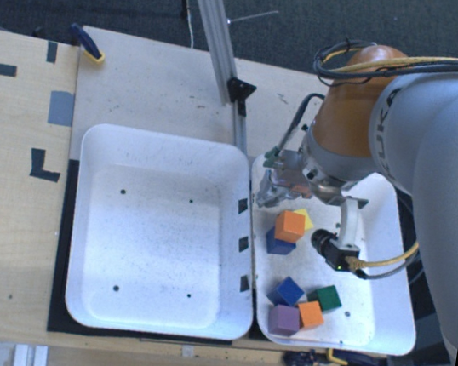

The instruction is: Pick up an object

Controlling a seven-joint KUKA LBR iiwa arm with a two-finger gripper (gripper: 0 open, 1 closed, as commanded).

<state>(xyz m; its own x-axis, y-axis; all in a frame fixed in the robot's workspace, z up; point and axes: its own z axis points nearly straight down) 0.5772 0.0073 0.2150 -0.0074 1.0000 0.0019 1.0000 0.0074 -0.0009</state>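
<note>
The end effector (276, 185) hangs low at the right bin's (378, 331) upper left corner; whether it is apart or together cannot be told. Just beside it, an orange block (290, 225) rests on a blue block (279, 244).

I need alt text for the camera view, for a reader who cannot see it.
A grey robot arm reaches from the right over the right white bin, its gripper near the bin's upper left corner. The bin holds small blocks: orange, blue, green, purple. The left white bin sits beside it.
</note>
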